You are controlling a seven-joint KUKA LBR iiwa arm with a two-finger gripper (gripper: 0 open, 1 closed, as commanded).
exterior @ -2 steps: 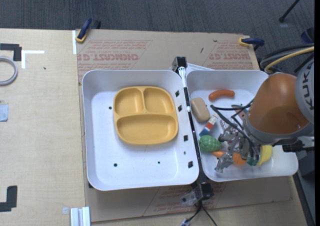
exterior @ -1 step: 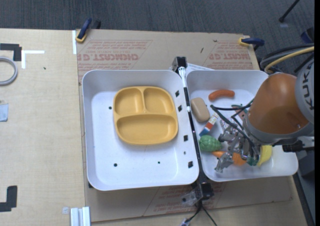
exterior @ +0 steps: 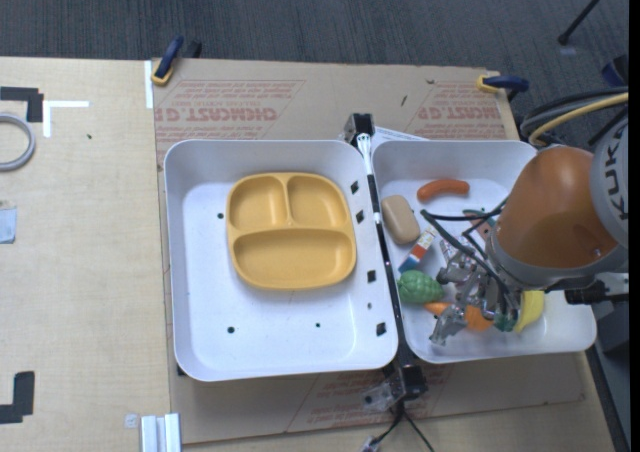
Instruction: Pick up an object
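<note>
Camera view, read from the left: the left bin [exterior: 190, 340] carries a yellow divided plate [exterior: 292, 230], and nothing there concerns the arm. Across the divider, the right bin [exterior: 520, 162] holds the clutter — a tan bread-shaped piece [exterior: 400, 219] near the divider, an orange sausage [exterior: 443, 189] lying roughly crosswise toward the far wall, a small blue and white item [exterior: 417, 252], and a green lump [exterior: 420, 287] just toward the near wall. The gripper [exterior: 462, 312] is down among these at the near right of that bin, beside an orange piece [exterior: 474, 318] and a yellow banana-like piece [exterior: 531, 308]. The green lump lies just to the gripper's left, the nearest clear candidate by my reading. Whether anything is pinched I cannot tell; cables and the wrist blur it.
</note>
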